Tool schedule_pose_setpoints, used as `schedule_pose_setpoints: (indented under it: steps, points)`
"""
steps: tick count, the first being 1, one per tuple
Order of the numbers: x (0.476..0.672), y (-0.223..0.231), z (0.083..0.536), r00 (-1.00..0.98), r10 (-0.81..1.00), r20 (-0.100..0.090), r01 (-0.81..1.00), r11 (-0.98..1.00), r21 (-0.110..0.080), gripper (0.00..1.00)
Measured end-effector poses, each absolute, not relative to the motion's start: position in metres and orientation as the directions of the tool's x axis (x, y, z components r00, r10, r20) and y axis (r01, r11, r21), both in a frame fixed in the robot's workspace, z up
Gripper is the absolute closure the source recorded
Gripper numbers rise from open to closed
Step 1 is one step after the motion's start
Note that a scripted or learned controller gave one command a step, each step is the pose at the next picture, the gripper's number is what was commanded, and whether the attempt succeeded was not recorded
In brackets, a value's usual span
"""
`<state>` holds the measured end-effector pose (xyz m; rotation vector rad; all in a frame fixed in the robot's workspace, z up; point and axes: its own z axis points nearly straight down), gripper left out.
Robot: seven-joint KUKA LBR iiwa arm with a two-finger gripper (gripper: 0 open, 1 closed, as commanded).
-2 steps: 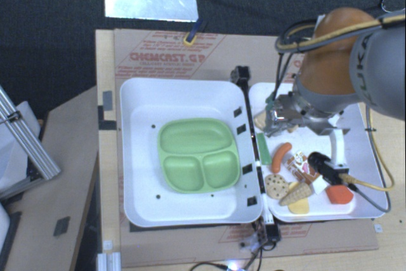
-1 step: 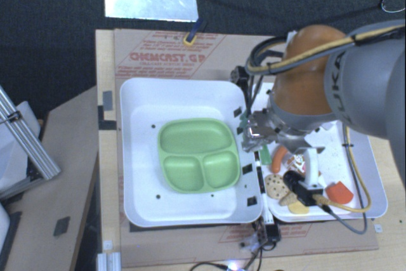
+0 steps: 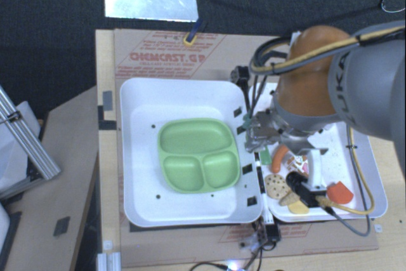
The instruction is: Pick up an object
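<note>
In the camera view my gripper (image 3: 262,138) hung low over the left edge of the right bin (image 3: 375,190), and I could not tell whether it was spread or pressed together. Just near of it lay an orange sausage-shaped piece (image 3: 279,158), a speckled round biscuit (image 3: 275,185) and, further right, a red-orange wedge (image 3: 341,192). The left bin (image 3: 136,136) on the worktop (image 3: 66,133) held a green divided plate (image 3: 190,136).

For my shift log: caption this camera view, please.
Gripper hangs over small items in the right bin; a green divided plate lies in the left bin.
</note>
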<state>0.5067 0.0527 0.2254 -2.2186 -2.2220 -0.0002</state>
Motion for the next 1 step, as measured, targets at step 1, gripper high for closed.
schedule_pose_setpoints:
  steps: [1]
  points:
    - [0.5164, 0.048, 0.2145, 0.0, 1.0, 0.0, 1.0, 0.0, -0.001, 1.0]
